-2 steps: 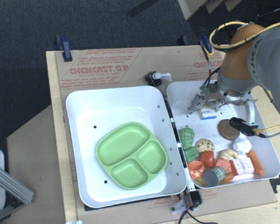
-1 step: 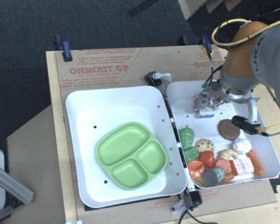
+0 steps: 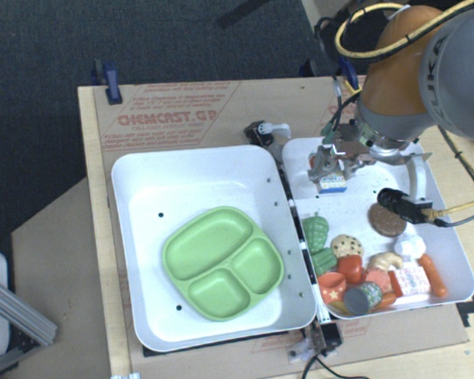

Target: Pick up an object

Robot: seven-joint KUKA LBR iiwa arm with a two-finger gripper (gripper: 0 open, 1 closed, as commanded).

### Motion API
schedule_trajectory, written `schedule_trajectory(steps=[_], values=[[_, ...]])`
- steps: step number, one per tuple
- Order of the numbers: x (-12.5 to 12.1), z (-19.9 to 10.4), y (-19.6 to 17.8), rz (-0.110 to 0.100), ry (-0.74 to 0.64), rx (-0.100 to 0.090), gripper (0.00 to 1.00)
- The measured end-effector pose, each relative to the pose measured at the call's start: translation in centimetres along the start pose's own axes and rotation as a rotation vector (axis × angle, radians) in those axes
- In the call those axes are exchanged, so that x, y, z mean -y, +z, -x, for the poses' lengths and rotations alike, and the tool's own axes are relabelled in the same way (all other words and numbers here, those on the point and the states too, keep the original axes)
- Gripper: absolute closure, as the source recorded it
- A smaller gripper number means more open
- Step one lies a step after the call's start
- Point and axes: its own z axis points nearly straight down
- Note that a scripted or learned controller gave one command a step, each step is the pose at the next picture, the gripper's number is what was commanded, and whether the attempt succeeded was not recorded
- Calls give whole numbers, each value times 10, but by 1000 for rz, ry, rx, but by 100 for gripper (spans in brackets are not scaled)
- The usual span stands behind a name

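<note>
Near the right bin's far left corner, the gripper is seen clamped on a small blue-and-white carton. Light, stiff and crushable, it is judged best held across its flat sides.

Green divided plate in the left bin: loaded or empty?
Empty. The green divided plate lies flat in the left bin, all three compartments bare; the toys lie in the right bin.
</note>
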Motion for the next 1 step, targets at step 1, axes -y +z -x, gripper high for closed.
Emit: schedule_trajectory(steps=[1], values=[[34,-44,-38,-7,2,-1,100]])
